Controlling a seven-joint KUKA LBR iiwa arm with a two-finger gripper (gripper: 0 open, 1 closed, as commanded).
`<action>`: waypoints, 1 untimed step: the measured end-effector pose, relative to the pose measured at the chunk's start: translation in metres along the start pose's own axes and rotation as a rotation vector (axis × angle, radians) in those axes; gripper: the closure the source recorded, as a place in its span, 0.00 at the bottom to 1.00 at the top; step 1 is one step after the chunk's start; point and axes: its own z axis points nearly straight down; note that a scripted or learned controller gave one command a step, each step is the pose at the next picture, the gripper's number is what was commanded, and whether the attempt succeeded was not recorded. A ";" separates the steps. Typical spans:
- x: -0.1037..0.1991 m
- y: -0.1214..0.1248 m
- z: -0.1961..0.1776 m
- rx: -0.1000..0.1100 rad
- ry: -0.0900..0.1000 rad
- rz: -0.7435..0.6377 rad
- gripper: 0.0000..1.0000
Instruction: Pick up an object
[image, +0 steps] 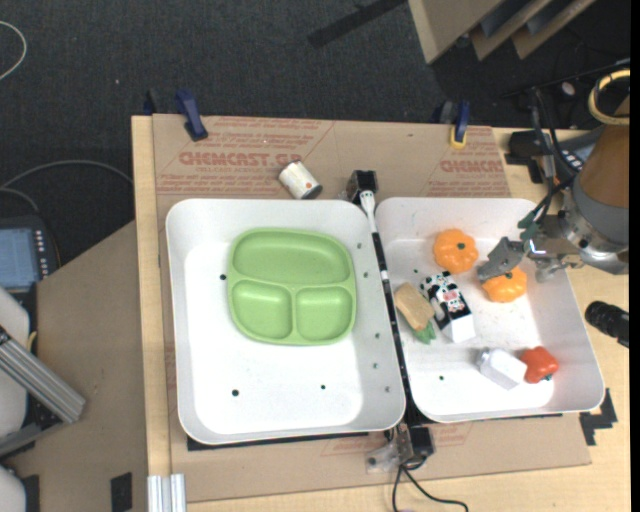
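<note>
The gripper hangs over the right bin, fingers spread with nothing between them, just above and touching or nearly touching a small orange pumpkin near the bin's far right side. That pumpkin looks the likeliest target: probably light, hollow plastic, stiff but smooth and rounded, so it may squirt out of a pinch; closing across its widest middle seems safest. A second pumpkin sits just to its left, close enough to be nudged. Nearer the bin's middle lie a black-and-white toy and a tan block, touching each other. A white bottle with a red cap lies toward the near edge, well clear. The left bin holds a green tray, far from the work
</note>
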 end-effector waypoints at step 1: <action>-0.006 -0.004 0.117 -0.019 -0.003 -0.002 0.00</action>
